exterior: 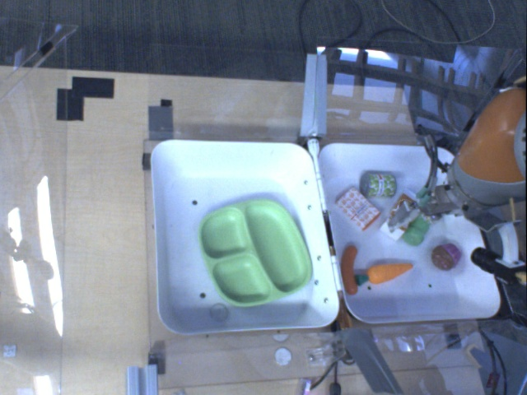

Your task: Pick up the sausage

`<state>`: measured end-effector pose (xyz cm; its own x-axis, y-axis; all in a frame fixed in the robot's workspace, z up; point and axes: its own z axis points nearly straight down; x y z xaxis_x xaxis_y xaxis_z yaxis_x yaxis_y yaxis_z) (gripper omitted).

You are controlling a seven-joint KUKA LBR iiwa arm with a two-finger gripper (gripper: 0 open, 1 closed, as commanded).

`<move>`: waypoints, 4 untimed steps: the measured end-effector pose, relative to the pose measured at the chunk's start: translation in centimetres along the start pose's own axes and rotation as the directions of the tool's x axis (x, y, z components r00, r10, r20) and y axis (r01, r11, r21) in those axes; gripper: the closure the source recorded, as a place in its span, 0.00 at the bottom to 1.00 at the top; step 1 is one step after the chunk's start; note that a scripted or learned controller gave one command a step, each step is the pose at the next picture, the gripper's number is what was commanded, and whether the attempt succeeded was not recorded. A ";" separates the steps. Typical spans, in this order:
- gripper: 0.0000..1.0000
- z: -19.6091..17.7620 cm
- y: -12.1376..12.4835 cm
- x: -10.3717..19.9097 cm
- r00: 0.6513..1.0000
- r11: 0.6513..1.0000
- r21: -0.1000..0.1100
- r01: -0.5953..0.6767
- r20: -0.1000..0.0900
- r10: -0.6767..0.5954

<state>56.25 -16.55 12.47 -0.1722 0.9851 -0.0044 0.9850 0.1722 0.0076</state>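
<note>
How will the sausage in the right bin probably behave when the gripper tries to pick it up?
The sausage looks like a smooth, rounded toy, so it may slip or roll between fingers. It looks small, so it is probably light. It lies near the bin wall and touches the carrot, so closing on it may nudge both.

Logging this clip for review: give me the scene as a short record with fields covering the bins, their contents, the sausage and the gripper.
left bin: holds a green divided plate
right bin: holds sausage, carrot, small patterned box, round green-white item, purple round item, green item
sausage: lies near the bin's left wall, beside the carrot, untouched
box: upper left of the bin
purple item: right of the carrot
gripper: over the bin's middle, by the green item, away from the sausage
grasp: fingers unclear
</note>
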 end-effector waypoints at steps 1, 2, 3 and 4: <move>0.00 3.4 -6.0 -3.0 0.994 0.994 -0.005 0.110 0.002 -0.110; 0.00 3.5 -0.9 6.9 0.994 0.994 -0.007 -0.113 -0.004 0.113; 0.00 0.0 3.9 0.1 0.999 0.999 0.001 0.053 -0.003 -0.053; 0.00 -2.4 10.1 -5.7 0.995 0.995 -0.002 -0.101 0.001 0.101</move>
<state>67.16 -20.41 14.98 -0.0715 0.9974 -0.0044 0.9974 0.0715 0.0102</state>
